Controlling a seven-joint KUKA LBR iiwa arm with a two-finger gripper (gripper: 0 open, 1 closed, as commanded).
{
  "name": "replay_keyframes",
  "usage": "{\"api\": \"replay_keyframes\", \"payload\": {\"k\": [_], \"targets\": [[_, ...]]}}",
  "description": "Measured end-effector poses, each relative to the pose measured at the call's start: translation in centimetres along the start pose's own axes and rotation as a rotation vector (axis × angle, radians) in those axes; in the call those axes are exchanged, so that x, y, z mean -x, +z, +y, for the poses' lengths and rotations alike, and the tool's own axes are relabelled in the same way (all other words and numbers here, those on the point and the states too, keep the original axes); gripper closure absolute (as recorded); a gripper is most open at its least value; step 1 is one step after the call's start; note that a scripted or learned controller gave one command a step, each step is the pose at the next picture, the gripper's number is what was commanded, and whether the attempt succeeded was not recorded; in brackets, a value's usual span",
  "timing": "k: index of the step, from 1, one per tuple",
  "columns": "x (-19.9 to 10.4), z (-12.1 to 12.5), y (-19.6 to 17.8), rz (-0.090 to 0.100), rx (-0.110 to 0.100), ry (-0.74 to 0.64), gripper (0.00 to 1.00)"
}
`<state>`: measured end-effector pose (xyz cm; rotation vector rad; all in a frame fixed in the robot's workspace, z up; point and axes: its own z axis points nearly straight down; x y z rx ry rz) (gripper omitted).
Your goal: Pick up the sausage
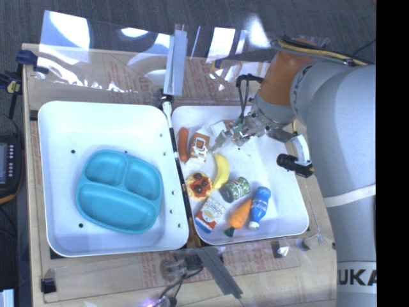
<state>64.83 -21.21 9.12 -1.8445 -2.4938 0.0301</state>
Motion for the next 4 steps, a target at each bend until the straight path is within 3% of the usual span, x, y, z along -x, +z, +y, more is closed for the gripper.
{"api": "replay_keyframes", "payload": {"k": [4], "targets": [[0.78, -1.01, 0.4, 0.0, -0.017, -0.51, 0.0]]}}
